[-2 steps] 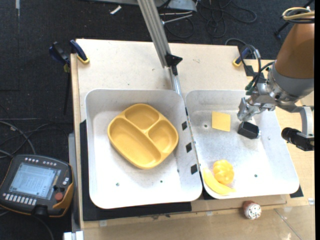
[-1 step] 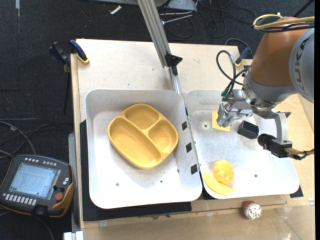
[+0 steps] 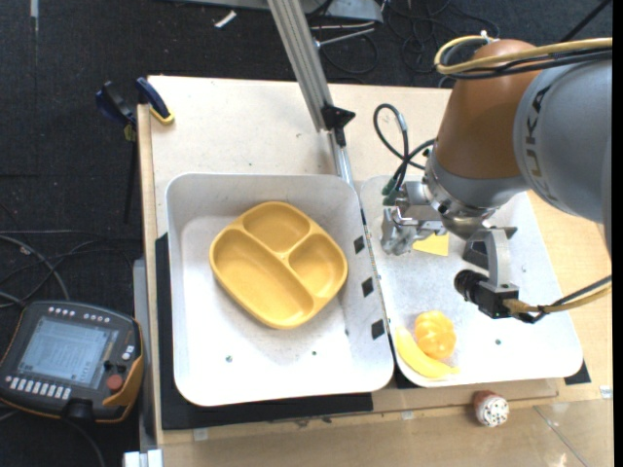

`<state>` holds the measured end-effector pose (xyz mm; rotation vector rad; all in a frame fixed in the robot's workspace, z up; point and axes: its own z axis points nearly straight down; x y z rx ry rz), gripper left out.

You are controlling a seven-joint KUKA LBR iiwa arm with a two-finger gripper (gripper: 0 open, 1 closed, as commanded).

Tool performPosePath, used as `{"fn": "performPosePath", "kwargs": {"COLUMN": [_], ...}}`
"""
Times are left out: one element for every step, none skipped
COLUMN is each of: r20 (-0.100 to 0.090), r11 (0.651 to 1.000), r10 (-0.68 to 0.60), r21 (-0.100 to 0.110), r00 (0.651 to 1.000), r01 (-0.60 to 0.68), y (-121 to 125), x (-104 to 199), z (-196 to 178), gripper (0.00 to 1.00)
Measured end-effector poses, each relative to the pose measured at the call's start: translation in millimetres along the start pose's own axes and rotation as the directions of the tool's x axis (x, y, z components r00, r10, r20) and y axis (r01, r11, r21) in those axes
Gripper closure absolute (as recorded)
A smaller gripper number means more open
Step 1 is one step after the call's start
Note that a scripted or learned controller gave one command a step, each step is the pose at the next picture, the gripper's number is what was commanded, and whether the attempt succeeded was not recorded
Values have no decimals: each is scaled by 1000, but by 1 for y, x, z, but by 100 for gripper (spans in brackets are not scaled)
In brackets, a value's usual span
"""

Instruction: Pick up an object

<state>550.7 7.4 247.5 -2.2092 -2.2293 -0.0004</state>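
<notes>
Arm over right white bin.
Metal two-finger gripper low at bin's far left, beside flat yellow piece; finger opening can't tell.

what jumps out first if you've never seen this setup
The big grey and orange arm dominates the upper right, bent down over the right bin with its gripper near that bin's far left corner. Next comes the yellow divided plate in the middle of the left bin, then the yellow banana and orange fruit at the right bin's near edge.
</notes>
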Motion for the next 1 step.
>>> {"fn": "performPosePath", "kwargs": {"r20": [0], "r11": [1000], "r10": [0], "r21": [0], "r00": [1000], "r01": [0], "y": [-8], "x": [61], "z": [12], "gripper": [100]}}
